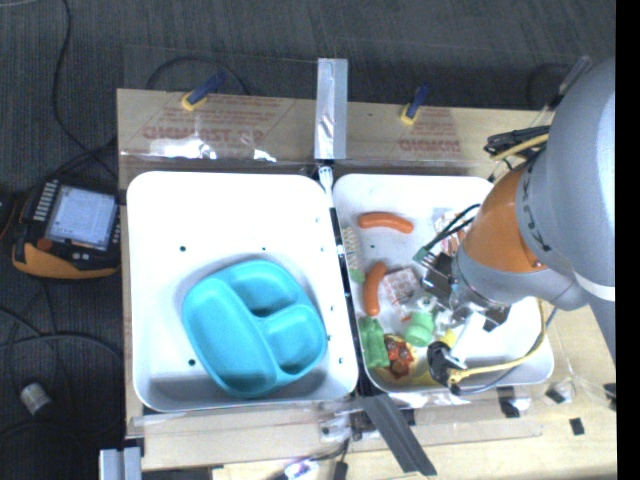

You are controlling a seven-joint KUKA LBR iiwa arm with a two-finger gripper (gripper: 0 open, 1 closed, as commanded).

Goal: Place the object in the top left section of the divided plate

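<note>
The arm [560, 198] runs off the right edge and covers much of the right bin [400, 193]. The green and red bits [393, 348] beside the gripper [445, 306] are too small to identify.

Single fixed camera mounted above the bench [250, 123], aimed downward at a slant, left bin [160, 218] and right bin [400, 194] framed side by side at middling range, dark floor [80, 68] taken in around, arm [585, 198] admitted from the right.

Glossy blue plastic divided plate [252, 325]; smooth white, seemingly plastic bins [160, 208].
</note>
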